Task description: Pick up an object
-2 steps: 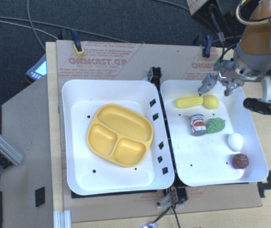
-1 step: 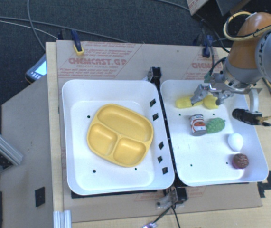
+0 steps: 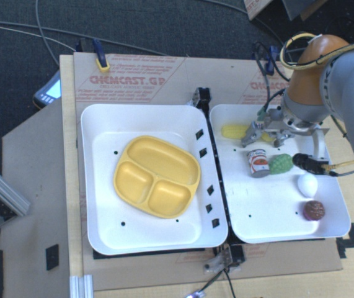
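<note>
The tool point(image 3: 265, 135) hangs over the back part of the right bin point(image 3: 288, 228), at the end of the grey arm point(image 3: 350, 79) that comes in from the right. From this slant I cannot tell whether it is released or clenched, and nothing is seen gripped in it. Just to its left lies a yellow piece point(image 3: 233, 131), close to the bin's back wall. Just in front of the tool sits a small can point(image 3: 258, 163) with a red and white label, and a green lump point(image 3: 281, 164) touches the can's right side. Farther toward the front right lies a white egg point(image 3: 306, 184), and past it, near the front rim, a dark red ball point(image 3: 314, 210) — apart from the egg. All five things lie in the right bin. The left bin point(image 3: 96, 166) holds a yellow plate point(image 3: 157, 176) with three compartments, set a little askew near its middle. Both bins stand side by side on the bench point(image 3: 164, 67).
</note>
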{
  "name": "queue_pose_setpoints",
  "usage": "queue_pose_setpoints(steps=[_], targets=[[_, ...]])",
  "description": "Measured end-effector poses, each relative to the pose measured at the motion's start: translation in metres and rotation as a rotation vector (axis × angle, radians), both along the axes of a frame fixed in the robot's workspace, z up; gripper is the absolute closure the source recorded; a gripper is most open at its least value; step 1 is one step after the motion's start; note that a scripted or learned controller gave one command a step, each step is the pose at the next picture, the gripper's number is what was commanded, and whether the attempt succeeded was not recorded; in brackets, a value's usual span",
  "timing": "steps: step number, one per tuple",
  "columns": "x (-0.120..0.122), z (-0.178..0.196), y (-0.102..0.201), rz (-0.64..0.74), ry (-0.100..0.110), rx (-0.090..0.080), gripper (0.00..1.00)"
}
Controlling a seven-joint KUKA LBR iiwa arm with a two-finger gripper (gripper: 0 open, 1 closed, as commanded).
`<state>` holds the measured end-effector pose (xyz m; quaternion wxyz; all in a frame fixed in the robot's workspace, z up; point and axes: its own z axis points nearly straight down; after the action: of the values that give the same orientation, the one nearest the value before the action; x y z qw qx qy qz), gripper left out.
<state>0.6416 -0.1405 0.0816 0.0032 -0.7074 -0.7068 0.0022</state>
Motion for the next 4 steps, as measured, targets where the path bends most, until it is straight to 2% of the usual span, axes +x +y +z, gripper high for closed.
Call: queue_pose_setpoints(steps=[1,2,3,4], targets=[[-0.001,0.013,-0.001,-0.001,0.006,0.001,1.0],[0.003,0.077,0.005,0.002,-0.015,-0.003,1.0],[-0.003,0.135,0.012,0.002,-0.013,-0.002,1.0],[-0.003,0.12,0.012,0.002,-0.006,-0.001,1.0]])
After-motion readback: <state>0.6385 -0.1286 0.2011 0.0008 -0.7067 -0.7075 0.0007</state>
